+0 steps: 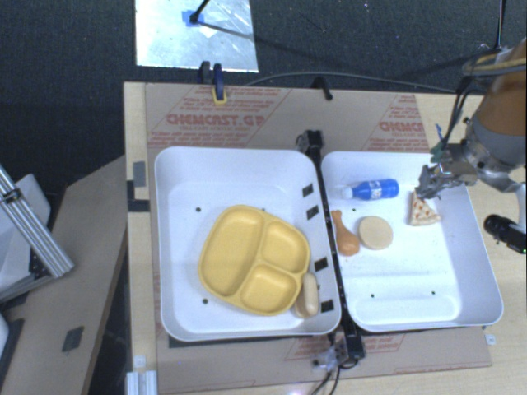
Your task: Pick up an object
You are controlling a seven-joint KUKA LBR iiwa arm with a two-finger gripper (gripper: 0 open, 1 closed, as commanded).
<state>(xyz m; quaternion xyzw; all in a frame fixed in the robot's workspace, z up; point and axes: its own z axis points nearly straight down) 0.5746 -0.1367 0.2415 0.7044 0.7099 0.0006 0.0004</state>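
The arm's two-finger gripper (430,186) hangs over the upper right part of the right-hand shallow white bin (473,299), its tip just above a small triangular pizza-slice toy with a pale crust edge (423,211). At this slant the tip reads as one dark cluster, so it is not possible to tell how wide it stands, and nothing can be seen held in it. The slice lies flat on the bin floor, close to the bin's back right corner and seemingly apart from the tip.

The step in hand looks like the approach: the tool is lined up over a target but the pick itself is not yet done. The next move probably calls for a straight descent onto the slice, which is thin and flat and so likely hard to pinch; a grip across its narrow point may slip.

Other candidates share that bin: a small blue plastic bottle with a white cap lying on its side (372,190), a round tan disc like a biscuit (376,233), and a brown drumstick-shaped toy (345,235). The left white bin (181,188) holds a yellow compartment tray (254,258) and a beige oblong piece (308,295) beside it.

The cardboard sheet under the bins (226,113) carries red print reading "CHEMCAST GP". The bottle's label is too small to read.
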